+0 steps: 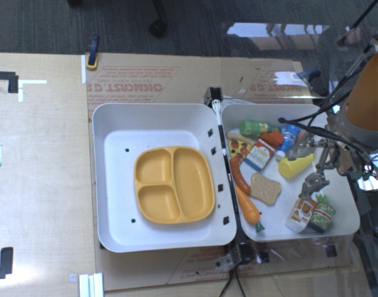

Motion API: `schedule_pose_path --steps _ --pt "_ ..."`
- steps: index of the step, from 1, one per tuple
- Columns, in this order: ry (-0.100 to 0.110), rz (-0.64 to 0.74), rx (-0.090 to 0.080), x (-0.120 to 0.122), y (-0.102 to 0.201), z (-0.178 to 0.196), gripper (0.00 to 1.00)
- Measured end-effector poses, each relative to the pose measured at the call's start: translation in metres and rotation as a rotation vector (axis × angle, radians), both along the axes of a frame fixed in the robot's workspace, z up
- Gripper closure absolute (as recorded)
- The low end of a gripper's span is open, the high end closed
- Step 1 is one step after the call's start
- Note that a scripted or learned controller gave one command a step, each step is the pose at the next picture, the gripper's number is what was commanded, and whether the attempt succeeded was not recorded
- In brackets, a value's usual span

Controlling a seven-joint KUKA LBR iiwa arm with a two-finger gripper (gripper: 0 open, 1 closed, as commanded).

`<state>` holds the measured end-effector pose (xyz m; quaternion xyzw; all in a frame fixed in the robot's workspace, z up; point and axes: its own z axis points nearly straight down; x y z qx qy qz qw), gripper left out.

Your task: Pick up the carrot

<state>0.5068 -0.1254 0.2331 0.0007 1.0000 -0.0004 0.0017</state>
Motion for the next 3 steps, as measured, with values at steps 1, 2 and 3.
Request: schedule_pose_path --steps 1,2,3 --pt "0.002 -0.108 0.001 0.022 0.071 -0.042 0.00" --pt "0.000 -0.145 0.000 -0.027 0.084 -0.041 0.00" --pt "-0.001 0.004 0.000 -0.021 0.100 -0.041 0.00"
